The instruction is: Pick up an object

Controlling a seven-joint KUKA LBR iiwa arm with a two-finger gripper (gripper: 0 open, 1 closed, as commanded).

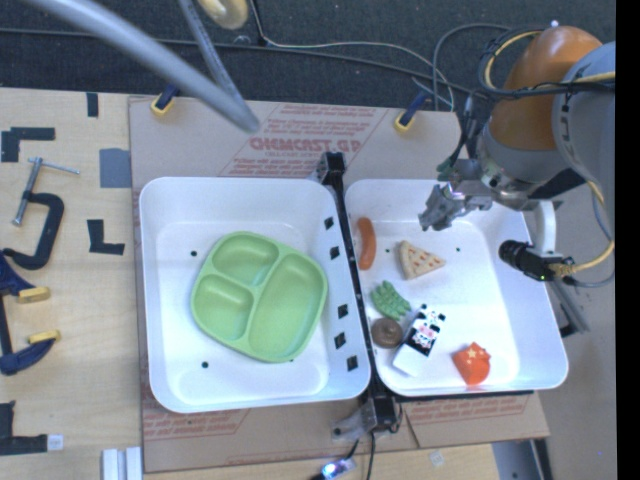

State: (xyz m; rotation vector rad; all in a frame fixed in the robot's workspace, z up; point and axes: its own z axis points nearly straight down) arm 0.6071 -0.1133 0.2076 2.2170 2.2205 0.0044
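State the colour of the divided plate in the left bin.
Light green; the divided plate shows plainly in the camera view.

The gripper (pixel 440 213) hung over the right bin (pixel 520 298), above a pizza slice (pixel 420 260). A sausage (pixel 366 242), green vegetable (pixel 392 299), milk carton (pixel 420 338) and strawberry (pixel 473 362) lay there. The left bin (pixel 165 268) held a green divided plate (pixel 260 295).

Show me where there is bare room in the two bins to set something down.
Left bin: bare floor rings the green tray, widest along the far wall. Right bin: open strip between the pizza slice and the right wall. Crowded: hot dog, green toy, milk carton, red toy.
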